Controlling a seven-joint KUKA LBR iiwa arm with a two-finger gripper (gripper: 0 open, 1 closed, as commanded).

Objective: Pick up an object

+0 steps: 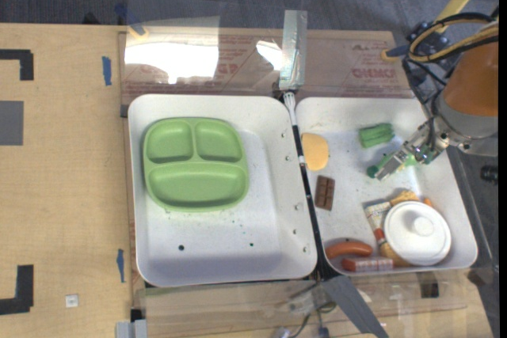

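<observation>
A: Where is your gripper (394,162)?

B: Right of centre in the frame, low in the right bin (463,206), just below the green block (375,134). You cannot tell its grip state.

A: And the rest?

B: Yellow piece (315,150) and brown bar (325,191) beside the divider; white lidded pot (417,232) and red sausage (348,248) lower right. Green divided plate (195,163) in the left bin (265,241).

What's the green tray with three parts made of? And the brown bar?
The green tray looks like smooth matte plastic: even colour, rounded moulded compartments. The brown bar looks like toy chocolate, probably plastic too, with faint segments; it is too small to be sure.
</observation>
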